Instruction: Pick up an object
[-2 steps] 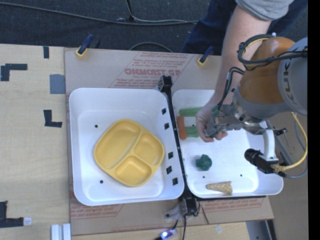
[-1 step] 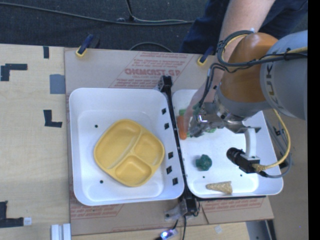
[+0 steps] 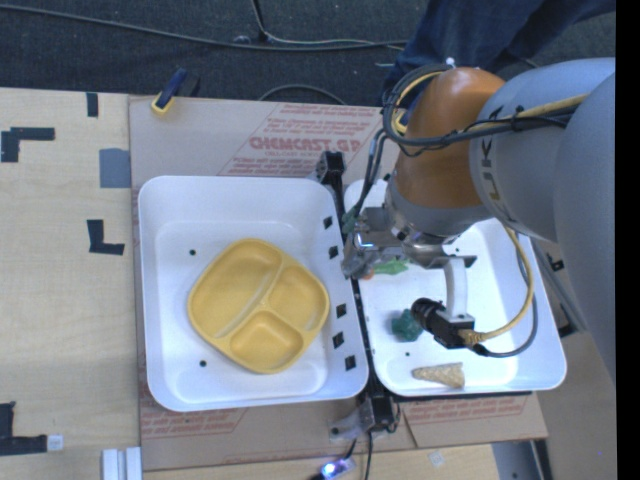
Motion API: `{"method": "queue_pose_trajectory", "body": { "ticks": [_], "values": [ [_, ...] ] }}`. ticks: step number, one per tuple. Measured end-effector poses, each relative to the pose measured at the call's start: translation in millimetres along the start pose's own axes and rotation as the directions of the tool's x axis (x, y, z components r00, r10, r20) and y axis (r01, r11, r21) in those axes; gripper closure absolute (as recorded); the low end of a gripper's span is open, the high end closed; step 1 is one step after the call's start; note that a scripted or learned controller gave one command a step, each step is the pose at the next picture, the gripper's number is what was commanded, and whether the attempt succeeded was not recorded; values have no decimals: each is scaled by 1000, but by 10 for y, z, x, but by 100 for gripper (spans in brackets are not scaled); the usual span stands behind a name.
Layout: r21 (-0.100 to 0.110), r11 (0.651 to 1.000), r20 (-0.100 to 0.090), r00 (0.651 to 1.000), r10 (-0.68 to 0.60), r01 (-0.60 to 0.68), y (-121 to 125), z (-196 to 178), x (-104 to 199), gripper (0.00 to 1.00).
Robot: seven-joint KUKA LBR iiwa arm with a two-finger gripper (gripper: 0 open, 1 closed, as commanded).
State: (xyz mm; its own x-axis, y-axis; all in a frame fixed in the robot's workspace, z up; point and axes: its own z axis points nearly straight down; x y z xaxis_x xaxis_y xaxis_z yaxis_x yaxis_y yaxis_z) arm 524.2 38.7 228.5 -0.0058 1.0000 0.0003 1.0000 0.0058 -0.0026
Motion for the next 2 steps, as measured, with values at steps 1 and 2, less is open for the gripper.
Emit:
{"method": "queue_pose_trajectory", "body": {
  "ticks": [1,2],
  "values": [
    [1,1000,0,1000,1,-1,-160,86,471,100],
    [0,1000,1,1000,4,-4,-154,83,450,0]
  ]
}}
